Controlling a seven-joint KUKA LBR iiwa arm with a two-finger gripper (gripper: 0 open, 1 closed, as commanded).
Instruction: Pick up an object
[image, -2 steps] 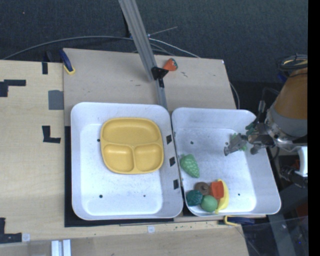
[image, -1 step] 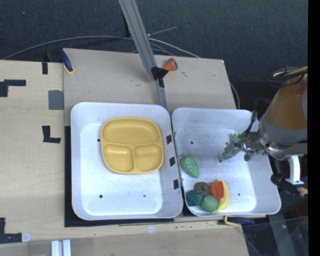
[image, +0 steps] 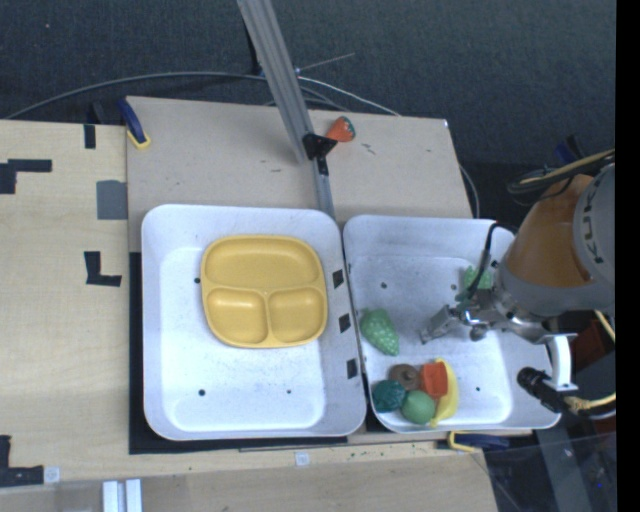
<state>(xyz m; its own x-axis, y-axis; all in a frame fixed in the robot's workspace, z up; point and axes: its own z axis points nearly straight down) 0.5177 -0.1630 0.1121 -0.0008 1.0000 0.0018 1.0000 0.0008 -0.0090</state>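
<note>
Arm enters from the right, grey body with orange band (image: 545, 245) over the right bin's (image: 400, 240) right wall. Gripper (image: 441, 328) sits low inside the right bin, near its middle, fingers pointing left. Whether the fingers are parted or closed cannot be told from this angle; nothing is visibly between them.

Right bin contents — 5 items seen:
- pale green knobbly object (image: 380, 332), lying alone toward the bin's left wall, left of the gripper and apart from it;
- brown ring-shaped object (image: 405, 377), near the bin's front edge;
- dark teal lump (image: 389, 396), touching the ring's front-left side, in the front-left corner;
- round green object (image: 419, 407), just right of the teal lump, against the front wall;
- red-orange piece (image: 434, 379) lying against a yellow curved piece (image: 448, 397), banana-like, both just right of the ring.
The last 5 form 1 tight cluster along the front edge, below the gripper and not touching it.

A small green patch (image: 471, 277) shows beside the wrist; identity unclear.

Left bin (image: 165, 330) carries 1 yellow 3-compartment plate (image: 265, 290), sitting flat toward the bin's back-right — compartments bare.

Bench (image: 400, 160): grey pole (image: 280, 70) slants to a black clamp at the back edge, orange object (image: 342, 128) just beside it.
</note>
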